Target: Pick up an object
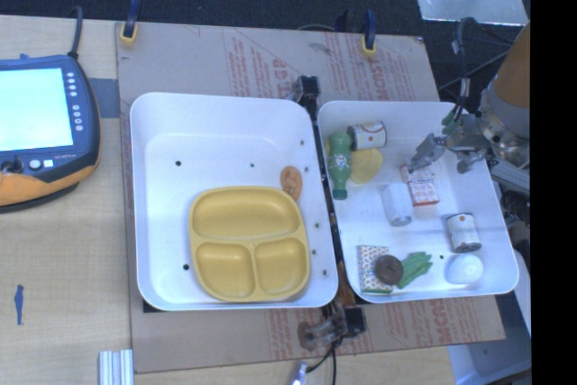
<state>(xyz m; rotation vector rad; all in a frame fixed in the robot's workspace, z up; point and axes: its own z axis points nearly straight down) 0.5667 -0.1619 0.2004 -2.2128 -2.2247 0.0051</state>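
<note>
Camera view: gripper [424, 156] hovers above the right bin [501, 221], near the red box [421, 189].
Fingers: cannot tell.
Progress: nothing lifted yet.

- Both bins are white; the left bin [162, 131] carries a pale yellow divided tray [248, 243] and a small tan-brown piece [291, 181] beside it;
- In the right bin [505, 239] I see a green bottle [339, 163]; a yellow lump [367, 165]; a can [368, 136] with a white-and-red label;
- A clear, greyish cup [396, 204]; a small box [422, 188] in red and white; a second can [462, 232], silver with red;
- A white egg shape [464, 269]; a dark brown disc [389, 268] on a speckled card [370, 259]; a green leafy piece [415, 269];
- My gripper [425, 156] is grey metal; my arm [514, 81] shows orange;
- The bench [54, 284] is light wood; the board [261, 59] under the bins is brown with faint red print; the pendant [41, 126] is blue-grey and orange with a pale screen.
</note>
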